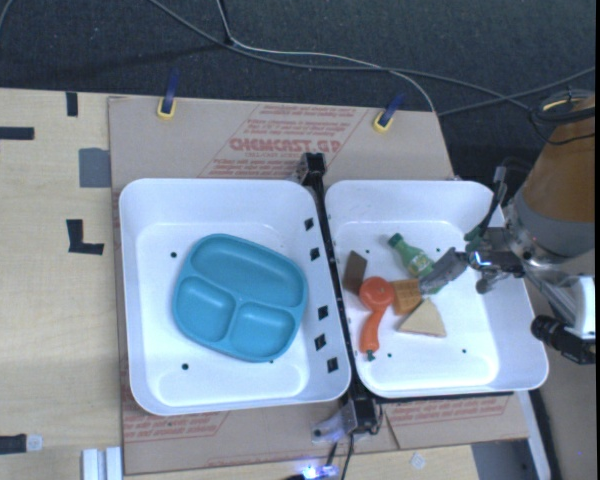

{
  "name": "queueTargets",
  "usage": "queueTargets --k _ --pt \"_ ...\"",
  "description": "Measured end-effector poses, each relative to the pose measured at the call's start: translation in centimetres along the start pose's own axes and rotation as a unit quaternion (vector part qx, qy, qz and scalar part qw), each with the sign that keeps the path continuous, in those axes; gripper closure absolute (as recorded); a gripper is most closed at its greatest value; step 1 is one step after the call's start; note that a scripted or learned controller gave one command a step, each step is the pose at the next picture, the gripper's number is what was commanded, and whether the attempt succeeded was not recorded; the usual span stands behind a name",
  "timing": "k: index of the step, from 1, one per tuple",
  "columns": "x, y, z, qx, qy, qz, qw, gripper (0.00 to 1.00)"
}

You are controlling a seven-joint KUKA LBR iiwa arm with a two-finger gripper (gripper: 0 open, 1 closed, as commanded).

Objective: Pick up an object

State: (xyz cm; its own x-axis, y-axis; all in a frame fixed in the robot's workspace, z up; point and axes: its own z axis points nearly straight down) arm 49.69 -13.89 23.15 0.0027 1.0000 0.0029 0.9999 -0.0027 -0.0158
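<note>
Approach step: my end effector (442,271) hangs low in the right bin (480,368), grip unreadable, beside the bottle (410,254); next I must centre and close.

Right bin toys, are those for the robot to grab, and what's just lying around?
For the job:
gripper
green bottle
orange scoop
brown block
tan wedge
right bin

Just lying about:
blue divided tray
left bin
yellow clamps
cables

Grey arm (565,203) low at the right, hand (442,271) angled leftward.
</note>
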Motion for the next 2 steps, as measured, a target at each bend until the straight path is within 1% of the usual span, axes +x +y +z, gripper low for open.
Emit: queueTargets --k 1,2 --pt "0.1 0.2 -0.6 -0.005 -0.001 -0.002 1.0000 0.00" --pt "1.1 0.6 5.0 -0.003 0.000 -0.002 1.0000 0.00"
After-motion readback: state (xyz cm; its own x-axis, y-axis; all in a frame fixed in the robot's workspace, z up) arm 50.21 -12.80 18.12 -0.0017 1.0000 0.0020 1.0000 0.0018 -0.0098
